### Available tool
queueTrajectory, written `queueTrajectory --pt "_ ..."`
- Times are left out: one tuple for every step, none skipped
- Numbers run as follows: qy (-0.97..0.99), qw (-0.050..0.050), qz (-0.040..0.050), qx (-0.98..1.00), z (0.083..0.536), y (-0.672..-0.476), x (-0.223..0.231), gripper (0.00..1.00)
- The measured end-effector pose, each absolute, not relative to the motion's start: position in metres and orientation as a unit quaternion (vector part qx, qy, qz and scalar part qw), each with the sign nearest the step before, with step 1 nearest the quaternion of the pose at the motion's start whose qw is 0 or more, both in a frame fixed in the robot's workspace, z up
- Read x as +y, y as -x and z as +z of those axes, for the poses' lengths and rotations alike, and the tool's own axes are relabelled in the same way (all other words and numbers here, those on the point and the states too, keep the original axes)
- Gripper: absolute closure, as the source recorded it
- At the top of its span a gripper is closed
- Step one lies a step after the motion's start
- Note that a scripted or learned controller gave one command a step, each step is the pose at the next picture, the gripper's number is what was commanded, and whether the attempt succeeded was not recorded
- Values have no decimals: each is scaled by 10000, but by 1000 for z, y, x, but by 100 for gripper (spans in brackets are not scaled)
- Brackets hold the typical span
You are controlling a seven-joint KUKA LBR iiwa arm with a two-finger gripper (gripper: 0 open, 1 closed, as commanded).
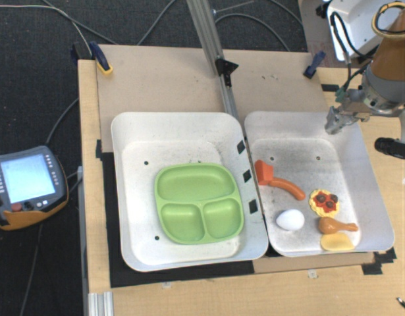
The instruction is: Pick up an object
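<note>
The arm [386, 58] is seen at the upper right, reaching in over the far right corner of the right bin [360, 176], its orange band above the wrist and cables looped beside it. The gripper [335, 120] is held low over the bin's far rim; whether it is apart or together cannot be told, and nothing is seen in it. In the right bin, well apart from the gripper, an orange tool [276, 180] is laid near the left wall, a white egg [290, 220] near the front, a small pizza [324, 202] beside it, and a drumstick [336, 226] just above a yellow piece [337, 242]. A green tray [199, 201] is set in the left bin [133, 176]. Both bins are carried by the counter [162, 78].
</note>
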State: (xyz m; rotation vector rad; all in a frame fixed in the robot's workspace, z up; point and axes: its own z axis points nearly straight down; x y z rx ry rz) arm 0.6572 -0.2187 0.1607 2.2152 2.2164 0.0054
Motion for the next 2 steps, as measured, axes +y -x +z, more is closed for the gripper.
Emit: queueTrajectory --pt "-7066 46 21 7076 216 -659 -219 100" --pt "-7050 -6 14 7093 229 -658 -162 100"
